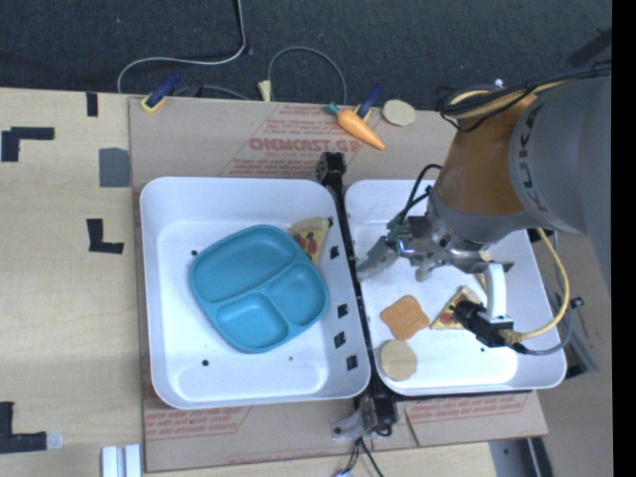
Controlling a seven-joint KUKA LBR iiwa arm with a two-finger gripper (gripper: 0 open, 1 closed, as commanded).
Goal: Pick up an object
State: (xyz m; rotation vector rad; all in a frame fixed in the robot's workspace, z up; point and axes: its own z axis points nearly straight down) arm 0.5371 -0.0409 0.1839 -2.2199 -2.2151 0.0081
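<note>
Right bin (527,371): three small food pieces lie in its lower half. A tan square cracker (404,316) sits about centre-left on the floor. A pale round disc (398,359) lies just below it at 6 o'clock, near the bin's front wall. A pizza-like wedge (459,309), yellow with red, lies at 3 o'clock from the cracker, partly covered by dark gripper hardware.

Gripper (422,251) hangs over the upper middle of the right bin, at 12 o'clock from the cracker and apart from it. Nothing visible between its parts; whether the fingers are spread or closed cannot be told from this angle. The arm (507,157), orange band above grey, comes in from 2 o'clock, trailing cables.

Left bin (159,266): a blue divided plate (258,286) lies tilted across the middle. A yellowish wedge (311,235) lies at its 1 o'clock corner, touching or just beside the rim.

Beyond the bins, on the cardboard at 12 o'clock: a toy carrot (359,128) and, to its right, a small beige disc (398,113).
</note>
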